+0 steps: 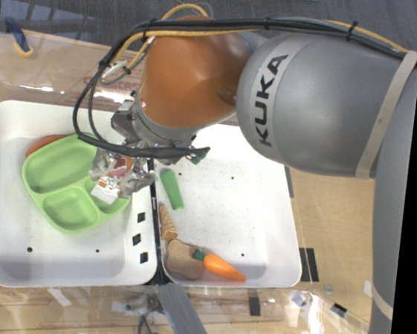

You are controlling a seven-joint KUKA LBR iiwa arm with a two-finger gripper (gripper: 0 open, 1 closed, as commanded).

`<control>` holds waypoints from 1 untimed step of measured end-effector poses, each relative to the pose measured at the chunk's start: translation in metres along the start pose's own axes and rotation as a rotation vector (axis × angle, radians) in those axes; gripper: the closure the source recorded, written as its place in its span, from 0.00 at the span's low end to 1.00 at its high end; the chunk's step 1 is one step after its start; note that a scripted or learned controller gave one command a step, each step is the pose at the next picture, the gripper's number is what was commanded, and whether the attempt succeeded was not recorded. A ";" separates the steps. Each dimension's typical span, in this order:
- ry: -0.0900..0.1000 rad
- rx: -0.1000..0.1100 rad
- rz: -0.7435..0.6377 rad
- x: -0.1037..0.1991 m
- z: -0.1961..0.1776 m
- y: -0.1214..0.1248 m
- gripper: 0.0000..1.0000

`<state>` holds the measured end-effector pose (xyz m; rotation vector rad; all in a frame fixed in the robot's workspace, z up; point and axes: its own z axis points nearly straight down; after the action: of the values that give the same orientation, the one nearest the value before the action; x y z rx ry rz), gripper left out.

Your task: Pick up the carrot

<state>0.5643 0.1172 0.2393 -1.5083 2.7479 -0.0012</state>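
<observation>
Grey tape (181,313) lies on the bench (335,237) at the near edge, just below the seam where the two white bins meet.

Right bin (265,199): the carrot (220,266), orange with a green stem end, lies flat in the near left corner, its tip pointing right along the near wall. Its stem end touches a tan, soft-looking object (183,258) that sits against the same corner. A brownish item (167,222) lies just behind that, along the dividing wall; its identity cannot be made out at this resolution. A green stick-shaped piece (171,189) lies further back, near the dividing wall, tilted slightly.

Left bin (4,251): a green divided tray (65,180) rests in the middle of the floor, with an orange object (40,143) partly hidden behind its far left rim. A small white and red item (107,187) sits at the tray's right edge.

Arm: the grey KUKA link and orange band (185,74) reach in from the right and hang over the far end of the dividing wall. The gripper (130,168) is below the band, over the right edge of the green tray and well apart from the carrot. Whether its fingers are spread or pressed together cannot be told; the wrist and cabling cover them. Nothing is visibly pinched.
</observation>
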 end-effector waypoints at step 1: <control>0.001 -0.004 -0.690 -0.026 -0.004 0.013 1.00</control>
<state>0.5675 0.1455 0.2434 -2.3512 2.0785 0.0004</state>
